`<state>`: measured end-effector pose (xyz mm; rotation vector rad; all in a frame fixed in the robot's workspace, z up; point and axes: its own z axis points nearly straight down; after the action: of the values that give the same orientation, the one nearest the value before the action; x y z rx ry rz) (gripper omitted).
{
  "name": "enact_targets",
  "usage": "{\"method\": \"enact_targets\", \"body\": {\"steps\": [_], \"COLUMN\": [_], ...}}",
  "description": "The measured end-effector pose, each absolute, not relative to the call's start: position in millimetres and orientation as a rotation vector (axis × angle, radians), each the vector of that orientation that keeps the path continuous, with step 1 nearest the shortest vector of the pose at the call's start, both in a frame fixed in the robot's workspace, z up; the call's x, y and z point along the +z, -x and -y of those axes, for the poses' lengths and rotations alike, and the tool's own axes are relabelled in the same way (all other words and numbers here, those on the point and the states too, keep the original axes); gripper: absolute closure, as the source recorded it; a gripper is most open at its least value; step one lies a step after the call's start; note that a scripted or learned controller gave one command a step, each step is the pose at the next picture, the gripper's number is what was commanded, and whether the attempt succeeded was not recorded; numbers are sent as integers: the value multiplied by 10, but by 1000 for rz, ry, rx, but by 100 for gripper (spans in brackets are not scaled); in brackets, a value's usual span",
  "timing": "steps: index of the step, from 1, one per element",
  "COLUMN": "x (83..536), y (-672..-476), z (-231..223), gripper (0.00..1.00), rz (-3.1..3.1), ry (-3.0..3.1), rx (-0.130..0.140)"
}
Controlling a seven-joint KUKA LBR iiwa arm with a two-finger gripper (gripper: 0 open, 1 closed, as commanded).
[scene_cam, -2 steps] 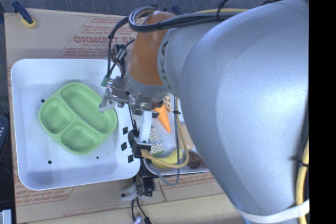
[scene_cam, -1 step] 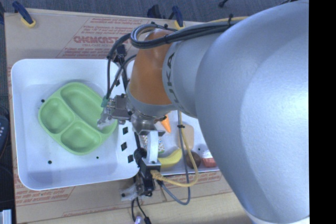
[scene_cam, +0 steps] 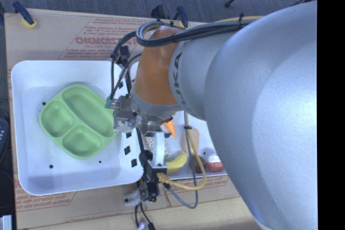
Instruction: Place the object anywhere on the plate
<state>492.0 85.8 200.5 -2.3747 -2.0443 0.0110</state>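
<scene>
Camera view, looking down at a slant. Red printed lettering is running across the brown cardboard sheet [scene_cam: 91,35] that is covering the bench; the largest word is beginning with "CHEMCAST", while the smaller lines under it are too fine to read.

The shallow white plastic bin on the left [scene_cam: 24,116], rounded at its corners and smooth-walled, is carrying the pale green plastic plate with three moulded compartments [scene_cam: 78,120]. The plate is lying flat and slightly turned, towards the bin's right half, with nothing resting in its compartments.

The grey arm with its glossy orange band [scene_cam: 156,78] is reaching in from the right and filling much of the frame; black cables are looping over its wrist. The claw [scene_cam: 141,129] is lying below the band, over the divide between the two bins, and whether it is open or closed cannot be told, nor whether it is gripping anything.

In the second white bin [scene_cam: 205,126], largely hidden under the arm, several small things are showing: a curved yellow banana-shaped object [scene_cam: 177,161], an orange wedge-shaped piece [scene_cam: 170,127], a light wooden spoon-like utensil [scene_cam: 192,143] and a small red-and-white block [scene_cam: 214,163]. All are lying well apart from the plate. Which is the task's object cannot be told.

Two blue clamps [scene_cam: 24,13] are gripping the bench's far edge.
</scene>
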Motion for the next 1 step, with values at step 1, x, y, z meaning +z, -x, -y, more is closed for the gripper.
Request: {"method": "enact_targets", "body": {"steps": [1], "x": [1436], "y": [-5476], "z": [-1243], "gripper": [100], "rz": [2270], "ry": [2168], "rx": [4]}}
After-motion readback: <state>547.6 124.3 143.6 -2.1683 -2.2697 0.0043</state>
